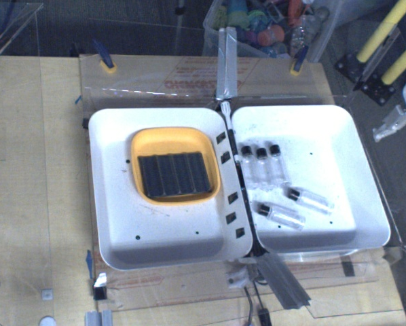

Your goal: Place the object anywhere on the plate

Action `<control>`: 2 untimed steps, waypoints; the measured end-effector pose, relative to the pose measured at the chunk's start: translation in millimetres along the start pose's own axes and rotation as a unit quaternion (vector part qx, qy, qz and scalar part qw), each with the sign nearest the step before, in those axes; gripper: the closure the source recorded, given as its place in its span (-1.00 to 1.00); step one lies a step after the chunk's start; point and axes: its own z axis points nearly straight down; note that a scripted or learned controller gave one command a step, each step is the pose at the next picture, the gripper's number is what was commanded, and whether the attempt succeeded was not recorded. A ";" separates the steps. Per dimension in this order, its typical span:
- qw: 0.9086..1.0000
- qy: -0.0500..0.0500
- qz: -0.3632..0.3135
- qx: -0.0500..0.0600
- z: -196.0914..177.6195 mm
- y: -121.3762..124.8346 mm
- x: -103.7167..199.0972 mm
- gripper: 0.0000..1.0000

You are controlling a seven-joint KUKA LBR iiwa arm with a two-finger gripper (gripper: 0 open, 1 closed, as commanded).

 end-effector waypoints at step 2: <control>0.987 -0.003 -0.158 -0.003 -92.6 -21.4 2.4 -1.00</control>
